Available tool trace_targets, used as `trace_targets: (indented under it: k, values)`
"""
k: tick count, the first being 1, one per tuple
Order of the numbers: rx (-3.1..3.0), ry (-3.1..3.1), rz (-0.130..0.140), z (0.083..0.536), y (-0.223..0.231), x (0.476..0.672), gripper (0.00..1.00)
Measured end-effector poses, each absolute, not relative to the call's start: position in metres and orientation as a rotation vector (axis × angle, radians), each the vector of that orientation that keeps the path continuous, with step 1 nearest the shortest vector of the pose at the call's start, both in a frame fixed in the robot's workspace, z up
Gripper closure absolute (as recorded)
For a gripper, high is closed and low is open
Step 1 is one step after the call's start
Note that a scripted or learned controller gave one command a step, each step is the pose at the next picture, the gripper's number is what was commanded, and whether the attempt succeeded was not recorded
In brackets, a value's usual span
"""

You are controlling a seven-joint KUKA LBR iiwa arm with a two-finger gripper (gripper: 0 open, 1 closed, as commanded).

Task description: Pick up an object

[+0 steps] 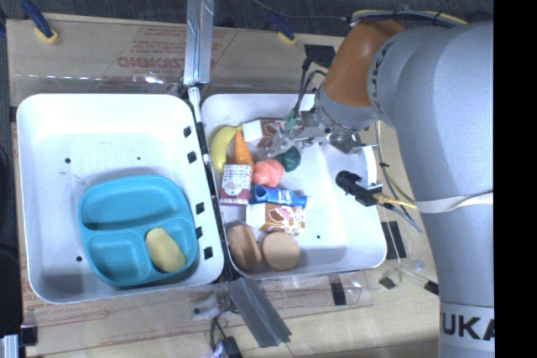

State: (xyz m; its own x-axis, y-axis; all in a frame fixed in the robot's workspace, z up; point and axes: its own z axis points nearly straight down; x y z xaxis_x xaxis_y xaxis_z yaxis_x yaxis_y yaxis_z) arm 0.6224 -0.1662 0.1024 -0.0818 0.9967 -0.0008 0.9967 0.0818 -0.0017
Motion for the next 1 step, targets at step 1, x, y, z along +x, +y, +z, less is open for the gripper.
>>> trace_targets:
  k: [1]
  values:
    - [-1.978,-2.45,-0.009,0.2235,-0.1022,0.6029,1.0]
